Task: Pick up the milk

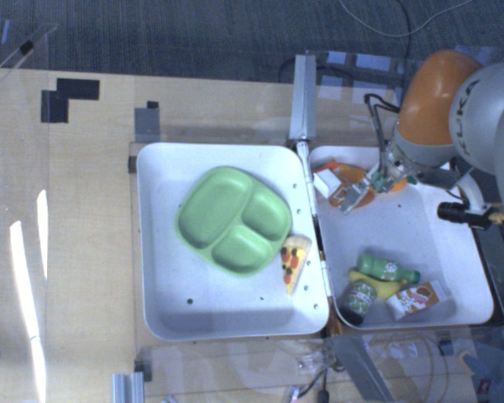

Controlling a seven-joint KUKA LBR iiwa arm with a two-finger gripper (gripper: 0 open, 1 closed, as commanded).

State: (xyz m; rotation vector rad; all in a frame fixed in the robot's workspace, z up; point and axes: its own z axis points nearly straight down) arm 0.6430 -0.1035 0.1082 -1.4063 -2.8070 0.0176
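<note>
My end effector (359, 195) hangs low over the far left part of the right bin (424, 233), just beside an orange and white packet (334, 177), and I cannot tell whether it is spread or pressed together. The milk (414, 300), a small white and orange carton, lies well apart from me at the bin's near right, next to a green bottle (385, 269) and a dark can (359, 299). In the left bin (164, 225) sit a green divided plate (233, 218) and a toy pizza slice (293, 261).
</note>
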